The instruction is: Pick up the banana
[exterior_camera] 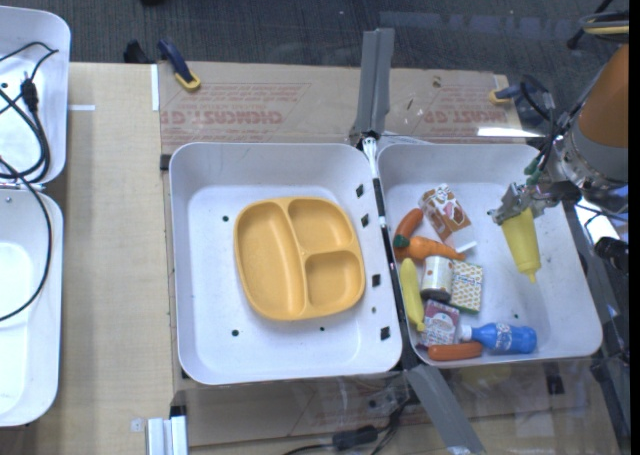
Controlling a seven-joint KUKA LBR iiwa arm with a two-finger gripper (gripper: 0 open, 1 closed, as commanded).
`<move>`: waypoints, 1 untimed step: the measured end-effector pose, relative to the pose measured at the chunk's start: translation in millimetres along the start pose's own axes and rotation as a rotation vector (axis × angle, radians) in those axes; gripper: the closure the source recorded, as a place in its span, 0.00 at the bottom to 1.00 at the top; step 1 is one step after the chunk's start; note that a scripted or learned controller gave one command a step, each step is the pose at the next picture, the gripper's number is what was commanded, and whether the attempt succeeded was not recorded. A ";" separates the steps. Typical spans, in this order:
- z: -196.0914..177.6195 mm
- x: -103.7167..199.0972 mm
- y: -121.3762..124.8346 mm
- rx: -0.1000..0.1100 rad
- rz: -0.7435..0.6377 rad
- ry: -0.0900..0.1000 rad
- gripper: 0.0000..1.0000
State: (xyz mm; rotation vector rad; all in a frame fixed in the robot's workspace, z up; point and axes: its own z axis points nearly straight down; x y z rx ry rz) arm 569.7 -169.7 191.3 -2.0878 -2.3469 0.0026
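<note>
A yellow divided plate point(299, 256) lies alone in the left bin point(200, 343) on the tabletop point(110, 243), likely kept apart as a clear landing spot, though the task asks only for a lift; across the divider, the right bin point(570, 338) holds the clutter, heaped along its left wall as if tipped in together. The banana point(410, 294) lies there lengthwise against that wall, a carrot point(437, 247) just above it, a small can point(436, 278) and a patterned packet point(466, 287) touching its right side, so only a narrow yellow strip of it is visible and its lower end is lost under another packet point(441, 324) and a red sausage-like piece point(454, 350); a blue bottle point(505, 338) lies at the bin's near edge, and a small printed carton point(446, 211) sits further back. Farther right, well apart from the banana, the pincer point(519, 205) hangs over the bin with a yellow squeeze bottle point(523, 246) just below it; the bottle's top seems to meet the metal, but whether it is clamped or released cannot be told from here. The arm point(605, 123) is cut off by the frame's right side.
</note>
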 end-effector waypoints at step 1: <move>-24.1 47.2 33.0 0.000 0.042 0.000 1.00</move>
